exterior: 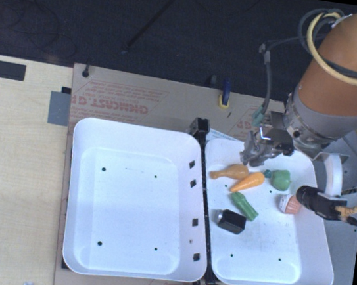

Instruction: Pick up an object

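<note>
Gripper (254, 158): hung over the far part of the right bin (291, 278), just above the toys; whether it was apart or together could not be told, and nothing showed in its grasp.
Orange toy carrot (248, 181): lay in the right bin directly below the gripper, tilted.
Yellow-orange toy (228, 172): just beside the carrot, toward the divider.
Round green toy (281, 179): near the carrot's far end, on its right.
Green cylinder (244, 205): lay slantwise below the carrot.
Black block (231, 221): near the cylinder, close to the divider.
Left bin (129, 204): sat beside the right bin.
</note>
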Robot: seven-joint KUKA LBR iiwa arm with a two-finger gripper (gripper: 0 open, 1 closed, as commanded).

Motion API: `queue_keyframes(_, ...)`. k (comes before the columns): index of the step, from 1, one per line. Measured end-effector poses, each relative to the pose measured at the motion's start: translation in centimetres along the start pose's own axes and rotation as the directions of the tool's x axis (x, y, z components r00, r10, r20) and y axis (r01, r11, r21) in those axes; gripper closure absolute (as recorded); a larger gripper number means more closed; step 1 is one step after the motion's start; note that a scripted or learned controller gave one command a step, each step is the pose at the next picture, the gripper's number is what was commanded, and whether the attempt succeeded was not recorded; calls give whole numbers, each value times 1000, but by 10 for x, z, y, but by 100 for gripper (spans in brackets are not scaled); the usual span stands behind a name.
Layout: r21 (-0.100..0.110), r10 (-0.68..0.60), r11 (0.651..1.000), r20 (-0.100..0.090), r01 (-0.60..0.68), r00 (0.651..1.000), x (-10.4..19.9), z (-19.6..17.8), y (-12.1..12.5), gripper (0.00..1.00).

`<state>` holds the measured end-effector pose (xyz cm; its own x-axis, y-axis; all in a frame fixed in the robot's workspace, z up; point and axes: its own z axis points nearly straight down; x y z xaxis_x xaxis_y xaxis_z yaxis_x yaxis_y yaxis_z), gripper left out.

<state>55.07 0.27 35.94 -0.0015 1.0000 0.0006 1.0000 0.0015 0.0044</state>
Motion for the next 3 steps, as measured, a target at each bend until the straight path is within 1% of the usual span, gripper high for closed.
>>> queue_keyframes(1,11,-1,1000,0,1,1000,5,11,-53,100)
queue_keyframes(2,-3,1,1000,1,-1,1000,-14,-80,-75,100)
queue_keyframes(3,13,-6,1000,2,6,1000,6,-12,-30,100)
